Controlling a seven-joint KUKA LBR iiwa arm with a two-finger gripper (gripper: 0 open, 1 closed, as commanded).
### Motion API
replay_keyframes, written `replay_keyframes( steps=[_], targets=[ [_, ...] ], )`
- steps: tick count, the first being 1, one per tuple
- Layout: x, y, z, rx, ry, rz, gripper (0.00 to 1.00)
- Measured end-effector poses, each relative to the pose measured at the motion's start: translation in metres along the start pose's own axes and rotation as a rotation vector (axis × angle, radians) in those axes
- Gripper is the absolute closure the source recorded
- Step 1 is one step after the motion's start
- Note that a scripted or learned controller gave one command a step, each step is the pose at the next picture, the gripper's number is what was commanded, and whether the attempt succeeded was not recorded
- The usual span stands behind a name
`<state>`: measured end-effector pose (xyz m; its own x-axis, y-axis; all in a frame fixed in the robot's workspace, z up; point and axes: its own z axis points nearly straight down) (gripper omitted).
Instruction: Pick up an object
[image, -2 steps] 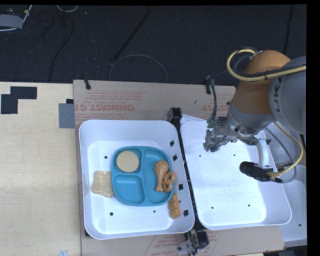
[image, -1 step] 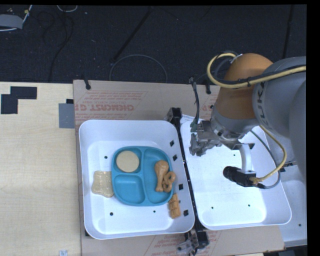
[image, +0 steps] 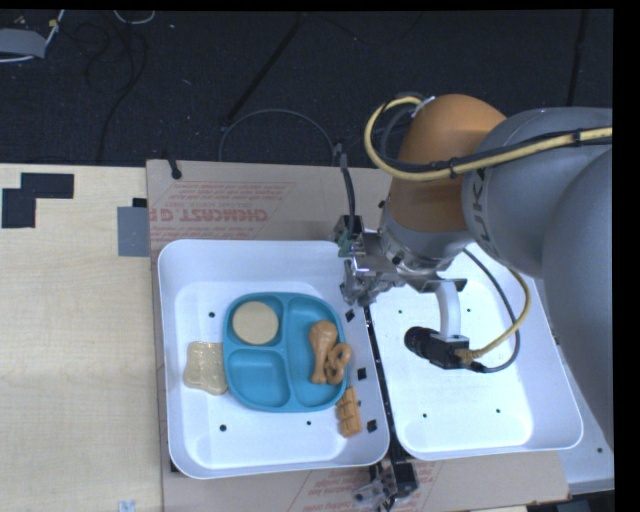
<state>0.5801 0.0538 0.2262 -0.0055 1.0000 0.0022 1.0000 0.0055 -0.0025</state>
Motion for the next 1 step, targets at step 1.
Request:
replay_keyframes(
  steps=[1],
  targets=[
    [0.0545, 0.0054, -0.0096, -0.001, -0.001, 0.002, 1.00]
  ],
)
